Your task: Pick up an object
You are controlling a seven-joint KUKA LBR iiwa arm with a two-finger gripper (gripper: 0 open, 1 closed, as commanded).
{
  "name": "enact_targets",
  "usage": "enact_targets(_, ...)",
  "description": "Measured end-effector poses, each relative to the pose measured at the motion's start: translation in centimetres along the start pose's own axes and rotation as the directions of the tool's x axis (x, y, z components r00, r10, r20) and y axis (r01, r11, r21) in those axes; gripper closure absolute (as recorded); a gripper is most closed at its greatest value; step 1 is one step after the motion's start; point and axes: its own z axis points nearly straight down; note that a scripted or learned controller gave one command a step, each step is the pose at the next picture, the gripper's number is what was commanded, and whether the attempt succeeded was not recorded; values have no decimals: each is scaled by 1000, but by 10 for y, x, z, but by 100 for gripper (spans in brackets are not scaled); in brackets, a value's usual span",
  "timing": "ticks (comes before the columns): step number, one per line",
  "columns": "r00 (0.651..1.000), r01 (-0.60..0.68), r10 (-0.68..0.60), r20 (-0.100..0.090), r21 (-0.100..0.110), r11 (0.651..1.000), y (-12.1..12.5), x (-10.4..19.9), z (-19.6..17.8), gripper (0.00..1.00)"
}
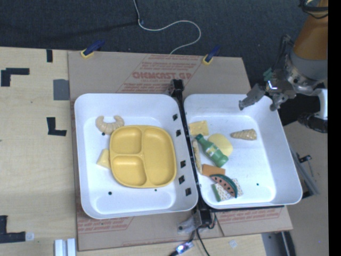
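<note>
The right bin [266,159] holds a green bottle [211,149] lying against a round yellow piece [222,143]. Near them are a pale yellow wedge [199,127], a beige cone [244,135], an orange piece [213,170] and a watermelon slice [225,188]. My gripper [261,101] hangs over the far right rim of this bin, above and to the right of the cone. Its fingers are spread open with nothing between them.
The left bin [88,143] carries a yellow divided plate [143,156], a beige croissant-shaped piece [109,124] and a yellow wedge [103,158] tucked at the plate's left. A white cable [170,25] runs behind the bins. Clips [178,87] join the bins.
</note>
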Motion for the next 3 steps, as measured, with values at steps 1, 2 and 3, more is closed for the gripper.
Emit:
enact_targets(1,1000,3,-3,2,-13,1000,2,0,-8,0)
enact_targets(2,1000,4,-4,3,-9,1000,7,2,37,0)
enact_targets(3,1000,4,-4,3,-9,1000,4,2,81,0)
